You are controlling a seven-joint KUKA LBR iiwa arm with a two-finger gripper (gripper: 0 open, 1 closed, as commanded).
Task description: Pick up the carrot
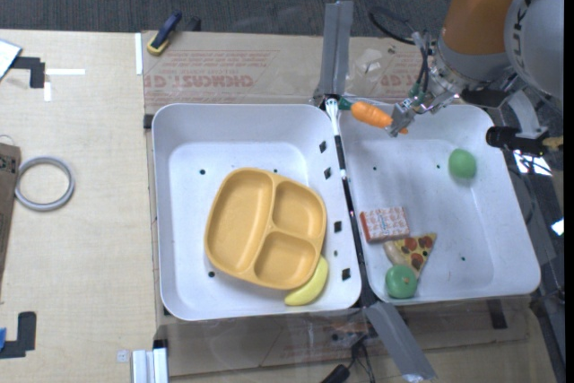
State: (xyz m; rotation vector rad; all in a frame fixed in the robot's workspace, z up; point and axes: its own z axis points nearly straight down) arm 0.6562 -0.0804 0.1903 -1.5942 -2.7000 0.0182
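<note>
Here you see the small orange carrot with a green tip (369,113) at the far left corner of the right shallow white bin (502,282), lying across the rim area near the grey divider post (337,49). The grey arm's gripper (401,117) sits just beside the carrot's right end, reaching in from the right. Its fingers look to be touching or closed around that end, but you cannot tell for sure whether they grip it; the view is too small and cluttered there.

Also in the right bin: a green round ball (462,163) near the right wall, a red-and-white small box (384,223) toward the left side, a pizza-slice toy (413,248) just below it, and a green apple-like fruit (402,281) near the front edge, touching the pizza slice.

In the left shallow white bin (179,139) you have a yellow three-compartment plate (265,227) and a yellow banana (308,285) resting against its front right edge.

On the tabletop (81,265) at left lies a grey tape roll (41,183), well apart from both bins.
</note>
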